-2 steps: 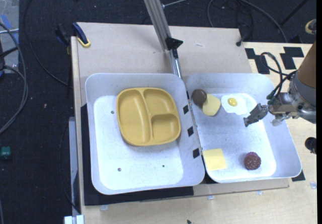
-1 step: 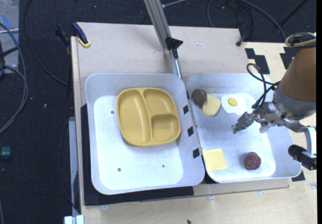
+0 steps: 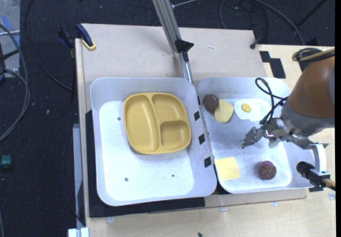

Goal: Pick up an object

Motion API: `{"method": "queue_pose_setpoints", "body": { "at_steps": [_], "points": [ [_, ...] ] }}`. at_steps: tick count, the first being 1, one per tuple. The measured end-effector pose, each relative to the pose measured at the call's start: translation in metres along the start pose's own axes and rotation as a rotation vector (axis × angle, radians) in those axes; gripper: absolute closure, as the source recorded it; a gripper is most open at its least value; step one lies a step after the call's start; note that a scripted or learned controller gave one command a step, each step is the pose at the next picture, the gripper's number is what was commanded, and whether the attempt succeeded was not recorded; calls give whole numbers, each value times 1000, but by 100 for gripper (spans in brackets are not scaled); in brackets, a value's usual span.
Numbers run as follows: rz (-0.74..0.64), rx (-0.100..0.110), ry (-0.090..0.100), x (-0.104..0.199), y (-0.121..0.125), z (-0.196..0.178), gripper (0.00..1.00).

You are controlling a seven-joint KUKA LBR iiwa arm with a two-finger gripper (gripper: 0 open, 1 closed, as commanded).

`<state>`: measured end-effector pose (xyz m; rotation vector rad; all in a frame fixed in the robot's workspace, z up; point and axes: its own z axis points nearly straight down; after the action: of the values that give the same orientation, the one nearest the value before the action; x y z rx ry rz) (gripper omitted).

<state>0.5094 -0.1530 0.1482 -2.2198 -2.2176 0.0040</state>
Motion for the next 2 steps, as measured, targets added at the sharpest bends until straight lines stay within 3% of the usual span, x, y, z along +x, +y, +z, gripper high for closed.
{"method": "queue_pose_setpoints", "body": {
  "at_steps": [1,2],
  "points": [
    [0,-5,-1,0,1,-13,100],
    [-5,-10,-2,3,11,-61,100]
  ]
}}
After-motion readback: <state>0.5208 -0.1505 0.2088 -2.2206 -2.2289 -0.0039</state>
